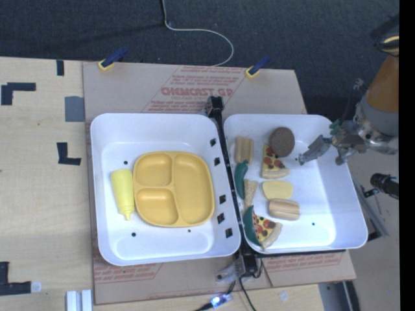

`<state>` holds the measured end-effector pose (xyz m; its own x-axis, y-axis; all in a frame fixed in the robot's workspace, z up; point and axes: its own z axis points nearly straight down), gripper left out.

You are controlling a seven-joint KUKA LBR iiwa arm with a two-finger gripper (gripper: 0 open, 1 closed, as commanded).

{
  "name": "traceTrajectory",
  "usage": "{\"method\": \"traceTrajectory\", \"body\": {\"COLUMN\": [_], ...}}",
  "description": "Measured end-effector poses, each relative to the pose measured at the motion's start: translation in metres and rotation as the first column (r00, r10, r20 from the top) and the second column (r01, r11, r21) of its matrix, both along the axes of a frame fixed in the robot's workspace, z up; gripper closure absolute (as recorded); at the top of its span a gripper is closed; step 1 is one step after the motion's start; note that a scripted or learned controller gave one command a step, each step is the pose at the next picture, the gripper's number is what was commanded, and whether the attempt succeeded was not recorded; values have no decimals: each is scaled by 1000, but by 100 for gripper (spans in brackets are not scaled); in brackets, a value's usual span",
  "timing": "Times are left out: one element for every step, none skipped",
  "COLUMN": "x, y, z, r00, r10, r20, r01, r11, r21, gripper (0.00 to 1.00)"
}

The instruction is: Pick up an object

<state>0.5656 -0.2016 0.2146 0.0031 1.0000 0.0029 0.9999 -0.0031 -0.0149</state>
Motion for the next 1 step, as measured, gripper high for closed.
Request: {"method": "traceTrajectory", "body": {"x": [3], "y": [1], "z": [8], "r00": [1000], "r10": [4], "r20": [13], "r01": [-4], "r11": [1000], "r21": [-3], "gripper": [0]}}
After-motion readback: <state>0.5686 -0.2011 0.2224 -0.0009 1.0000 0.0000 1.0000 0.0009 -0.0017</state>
